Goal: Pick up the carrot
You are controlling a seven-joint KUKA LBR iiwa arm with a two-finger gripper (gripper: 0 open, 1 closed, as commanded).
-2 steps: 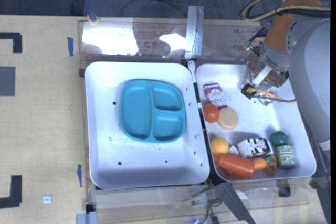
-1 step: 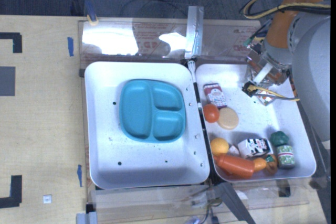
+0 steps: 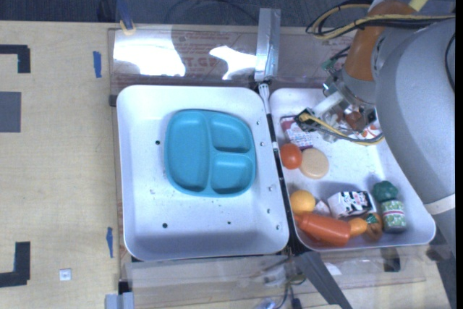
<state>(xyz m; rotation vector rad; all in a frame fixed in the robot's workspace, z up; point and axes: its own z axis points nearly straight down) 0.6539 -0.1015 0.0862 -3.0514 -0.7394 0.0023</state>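
The carrot (image 3: 325, 228) is a long orange-red piece lying across the near edge of the right bin (image 3: 416, 224), its paler orange end pointing right. My gripper (image 3: 338, 112) hangs over the far end of that bin, well behind the carrot and apart from it. The grey arm covers the bin's far right corner and whatever lies beneath it.
Around the carrot lie a yellow-orange fruit (image 3: 302, 200), a small black-and-white carton (image 3: 349, 202) and a green bottle (image 3: 391, 208). Farther back are an orange ball (image 3: 291, 155), a beige disc (image 3: 315, 164) and a red-and-white packet (image 3: 293, 129). The left bin (image 3: 137, 177) holds a blue divided plate (image 3: 210, 152).
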